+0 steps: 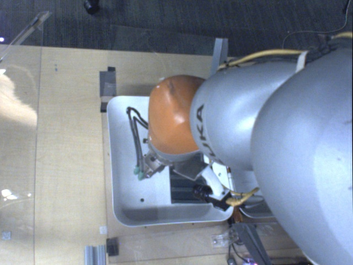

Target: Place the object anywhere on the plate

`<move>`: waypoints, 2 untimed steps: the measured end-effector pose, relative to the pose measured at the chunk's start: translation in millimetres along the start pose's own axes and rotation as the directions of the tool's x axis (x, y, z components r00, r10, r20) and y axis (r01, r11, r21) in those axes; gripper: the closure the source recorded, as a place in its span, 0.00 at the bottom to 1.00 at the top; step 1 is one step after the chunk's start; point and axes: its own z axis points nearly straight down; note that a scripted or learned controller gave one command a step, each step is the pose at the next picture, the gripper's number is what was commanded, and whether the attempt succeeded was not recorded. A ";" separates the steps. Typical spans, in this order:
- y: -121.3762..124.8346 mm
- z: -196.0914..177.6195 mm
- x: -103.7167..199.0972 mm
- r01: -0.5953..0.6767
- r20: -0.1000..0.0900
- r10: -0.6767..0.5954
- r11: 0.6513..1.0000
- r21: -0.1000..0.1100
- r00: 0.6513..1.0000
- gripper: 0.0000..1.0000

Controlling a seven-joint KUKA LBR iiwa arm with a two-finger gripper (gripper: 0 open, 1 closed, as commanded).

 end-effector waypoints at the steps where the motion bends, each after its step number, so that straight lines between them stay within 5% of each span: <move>1: -29.9 78.2 -37.4 -0.140 0.001 0.140 0.990 -0.006 0.990 1.00; 2: 28.7 9.8 -54.8 -0.068 0.001 0.068 0.998 0.001 0.998 1.00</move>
